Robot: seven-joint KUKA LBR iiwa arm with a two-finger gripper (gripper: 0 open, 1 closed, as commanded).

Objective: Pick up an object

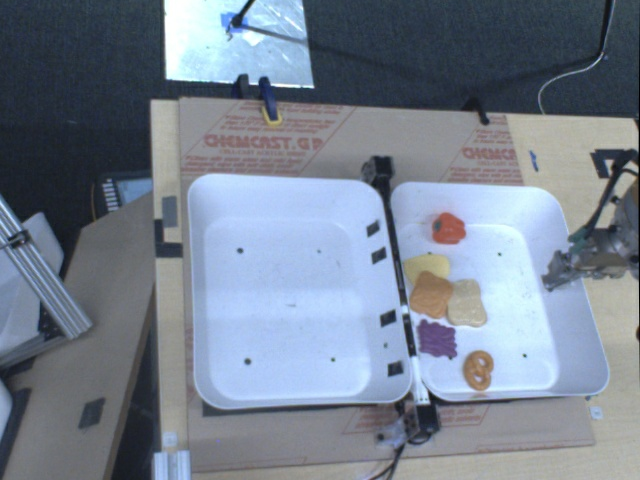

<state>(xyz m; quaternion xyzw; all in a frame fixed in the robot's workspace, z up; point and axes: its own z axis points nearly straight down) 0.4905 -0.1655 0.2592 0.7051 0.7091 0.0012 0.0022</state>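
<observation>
Fingers (pixel 552 279) are too small and blurred at this slant for you to judge, so I cannot tell whether they are spread or pressed together; you can see nothing between them.

Take the right bin (pixel 522 268) as your landmark. The bench (pixel 300 140) lies under it, and the left bin (pixel 290 288) sits hard against its left wall, so the two share a seam. The arm (pixel 612 240) reaches in over its right rim, with the gripper (pixel 558 272) hanging just over that rim, about halfway along it and well apart from the objects. That reads as a standoff posture, kept to the side so your view of the pile is open.

Every candidate sits in the left half of the right bin, close to the seam. The orange-brown slab (pixel 432 295) touches the beige piece (pixel 467 304) beside it, and the yellow piece (pixel 428 266) is partly tucked under the slab. Just nearer you lies the purple cluster (pixel 437 339). The red-orange pepper (pixel 449 228) stands alone toward the far wall, and the pretzel (pixel 478 369) alone toward the near wall. I judge those two loners the easier picks, since nothing crowds them.
</observation>
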